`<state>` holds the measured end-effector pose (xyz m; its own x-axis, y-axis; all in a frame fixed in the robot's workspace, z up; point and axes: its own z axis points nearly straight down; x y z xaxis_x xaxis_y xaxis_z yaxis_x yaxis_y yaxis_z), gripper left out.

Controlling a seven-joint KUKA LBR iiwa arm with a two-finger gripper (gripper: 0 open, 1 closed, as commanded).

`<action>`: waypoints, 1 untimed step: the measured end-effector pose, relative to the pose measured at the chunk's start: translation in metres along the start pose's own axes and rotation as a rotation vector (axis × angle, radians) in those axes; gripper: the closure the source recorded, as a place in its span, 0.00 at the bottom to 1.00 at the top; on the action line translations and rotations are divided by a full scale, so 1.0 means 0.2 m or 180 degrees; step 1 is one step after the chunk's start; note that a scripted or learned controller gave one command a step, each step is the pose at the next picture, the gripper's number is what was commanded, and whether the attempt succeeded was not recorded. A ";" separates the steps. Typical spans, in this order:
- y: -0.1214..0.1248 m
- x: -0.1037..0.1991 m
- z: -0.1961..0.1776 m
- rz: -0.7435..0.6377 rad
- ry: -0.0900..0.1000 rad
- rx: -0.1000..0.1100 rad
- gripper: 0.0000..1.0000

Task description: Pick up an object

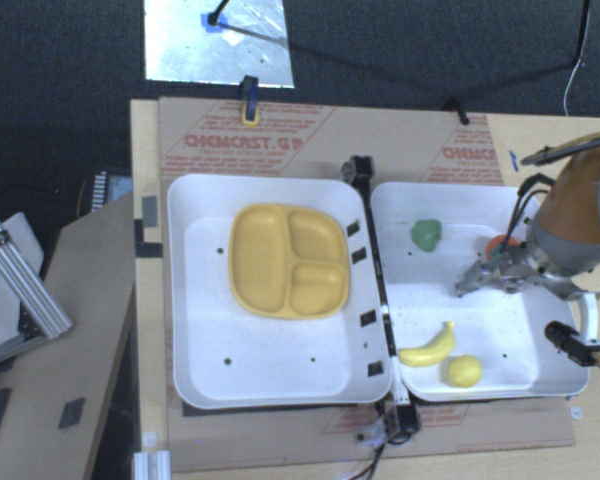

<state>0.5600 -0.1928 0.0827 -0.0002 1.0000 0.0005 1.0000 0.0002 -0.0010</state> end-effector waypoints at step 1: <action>0.01 0.00 -0.06 0.0001 -0.0007 -0.0014 1.00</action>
<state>0.5611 -0.1936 0.0952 0.0001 1.0000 -0.0017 1.0000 -0.0001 0.0033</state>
